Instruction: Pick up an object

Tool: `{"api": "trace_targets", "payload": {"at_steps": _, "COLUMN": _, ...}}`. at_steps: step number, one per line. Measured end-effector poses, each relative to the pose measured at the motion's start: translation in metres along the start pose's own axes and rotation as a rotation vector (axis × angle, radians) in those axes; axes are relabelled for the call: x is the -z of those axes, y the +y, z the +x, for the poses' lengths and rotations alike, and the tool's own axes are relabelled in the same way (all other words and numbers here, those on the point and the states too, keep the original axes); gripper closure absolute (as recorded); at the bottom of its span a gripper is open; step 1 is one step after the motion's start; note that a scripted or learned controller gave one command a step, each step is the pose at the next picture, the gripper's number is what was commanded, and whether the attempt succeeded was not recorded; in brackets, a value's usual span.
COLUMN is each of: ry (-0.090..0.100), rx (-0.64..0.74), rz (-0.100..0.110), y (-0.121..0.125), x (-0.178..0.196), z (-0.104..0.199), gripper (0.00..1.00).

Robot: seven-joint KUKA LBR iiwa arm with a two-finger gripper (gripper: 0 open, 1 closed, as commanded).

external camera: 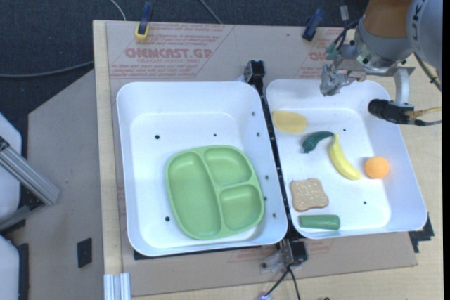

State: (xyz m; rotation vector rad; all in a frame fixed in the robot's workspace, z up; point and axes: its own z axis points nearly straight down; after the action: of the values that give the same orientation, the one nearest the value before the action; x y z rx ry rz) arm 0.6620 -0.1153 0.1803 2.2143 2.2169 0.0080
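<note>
On the counter (pixel 112 53), two white bins are sitting side by side. The left bin (pixel 140 116) is holding a green plate (pixel 214 190) with three parts. The plate is lying flat near the front of that bin.

The right bin (pixel 394 211) is holding the small things to pick up. A pale yellow piece (pixel 290 121) is lying near the back left corner. A dark green piece (pixel 318 140) is lying just in front of it, a little to the right. A yellow banana (pixel 344 159) is lying beside the dark green piece, and their top ends are very close or touching. An orange ball (pixel 377 167) is sitting near the banana, on the side toward the right wall. A slice of toy bread (pixel 309 194) is lying near the front left of the bin. A green pickle shape (pixel 320 222) is lying just in front of the bread, by the front wall.

The grey arm (pixel 401 3) with its orange band is reaching in from the right. The gripper (pixel 334 84) is hanging over the back edge of the right bin, well apart from the banana and the ball. It is pointing down. Nothing is showing between its fingers. The picture is too small there to tell if it is spread wide or pressed together.

A yellow clip (pixel 143 28) and a blue clip (pixel 313 24) are gripping the back edge of the board (pixel 176 53) under the bins.
</note>
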Motion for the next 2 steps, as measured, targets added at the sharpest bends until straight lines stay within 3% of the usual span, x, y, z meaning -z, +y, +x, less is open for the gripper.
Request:
{"api": "trace_targets", "payload": {"at_steps": 1, "ry": 0.000, "rx": 0.000, "rz": 0.000, "y": 0.002, "x": 0.055, "z": 0.000, "gripper": 1.00}}
{"api": "trace_targets", "payload": {"at_steps": 2, "ry": 0.004, "rx": 0.004, "rz": 0.011, "y": -0.006, "x": 0.062, "z": 0.055, "gripper": 1.00}}
